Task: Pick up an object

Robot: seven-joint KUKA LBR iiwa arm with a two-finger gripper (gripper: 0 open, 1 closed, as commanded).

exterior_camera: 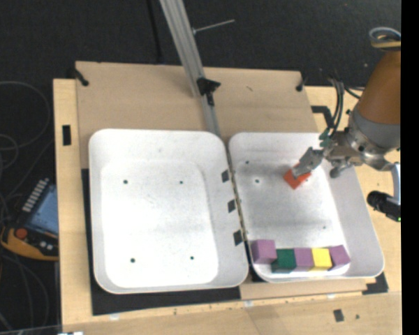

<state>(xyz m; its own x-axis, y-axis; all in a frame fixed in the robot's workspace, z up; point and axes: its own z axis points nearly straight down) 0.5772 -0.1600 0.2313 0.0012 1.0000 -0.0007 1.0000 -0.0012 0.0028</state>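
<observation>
Gripper sits over the right bin, tip at the orange block in the bin's upper middle; can't tell its state or if the block is actually caught. Row of blocks (purple, green, yellow) lies along the bin's near edge, well apart. To do this well imo: center on the block, go straight down w/o nudging it, close square on opposite faces, lift slow.

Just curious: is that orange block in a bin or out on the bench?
In. The orange block lies on the right bin's white floor, at the gripper.
</observation>
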